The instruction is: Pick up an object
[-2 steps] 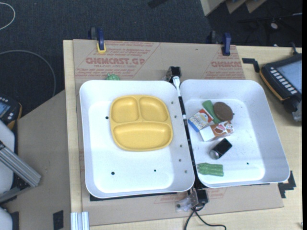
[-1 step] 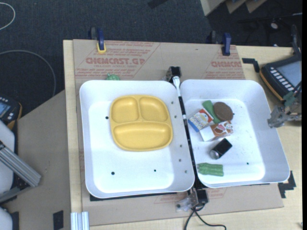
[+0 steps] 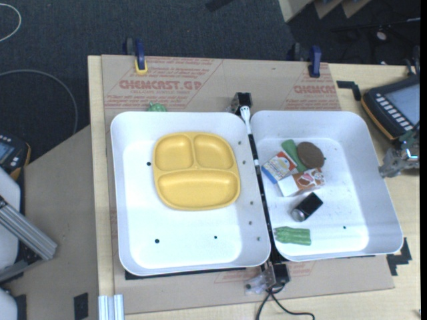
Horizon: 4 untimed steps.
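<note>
- Nothing is picked yet. What looks like the gripper [image 3: 400,160] sits at the right rim of the right bin [image 3: 353,239], off to the side of the objects and with nothing in it.
- Honestly can't tell whether it's open or closed, it's too small and blurry there.
- The candidates are all bunched in the left half of the right bin: a brown round thing [image 3: 310,154], a green strip [image 3: 288,147] touching it, a colourful packet [image 3: 279,167], a white card [image 3: 301,181] and a black-and-silver gadget [image 3: 307,206].
- A green lumpy piece [image 3: 293,235] lies near the front wall, apart from the rest.
- My guess for the next move: swing in over the bin, pick one target, then drop straight down. The green lumpy piece or the gadget look easiest, since they lie clear of the pile.
- The packet, card and brown thing overlap, so a grab there could catch two or slip.
- The left bin [image 3: 133,199] holds a yellow divided plate [image 3: 197,171].
- The desk [image 3: 107,85] has blue clamps [image 3: 140,52] at the back, well out of the way.
</note>
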Motion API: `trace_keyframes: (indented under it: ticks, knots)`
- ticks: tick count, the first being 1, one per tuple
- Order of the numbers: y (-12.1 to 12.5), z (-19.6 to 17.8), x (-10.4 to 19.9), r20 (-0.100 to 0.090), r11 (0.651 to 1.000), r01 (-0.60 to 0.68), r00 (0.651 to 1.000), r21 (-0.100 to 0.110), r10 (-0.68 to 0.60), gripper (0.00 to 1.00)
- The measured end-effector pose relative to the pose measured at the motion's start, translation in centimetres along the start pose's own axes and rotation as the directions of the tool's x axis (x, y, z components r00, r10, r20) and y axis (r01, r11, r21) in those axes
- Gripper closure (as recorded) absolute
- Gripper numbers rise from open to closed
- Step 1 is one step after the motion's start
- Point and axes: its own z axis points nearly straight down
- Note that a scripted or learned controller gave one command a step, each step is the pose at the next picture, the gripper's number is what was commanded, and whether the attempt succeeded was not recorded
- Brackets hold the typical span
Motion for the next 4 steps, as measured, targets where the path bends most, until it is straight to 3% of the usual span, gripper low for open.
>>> trace_keyframes:
  ticks: [1, 2, 3, 4]
  knots:
    - [-1.4, -3.7, 7.3, -0.001, 1.000, 0.009, 1.000, -0.006, -0.009, 1.00]
    - [-2.5, -4.4, 16.7, -0.004, 1.000, 0.015, 1.000, -0.002, -0.015, 1.00]
    - [-2.0, -0.7, 28.7, -0.004, 1.000, 0.017, 1.000, 0.003, -0.017, 1.00]
    - [-2.6, -4.0, 34.9, -0.002, 1.000, 0.010, 1.000, -0.007, -0.010, 1.00]
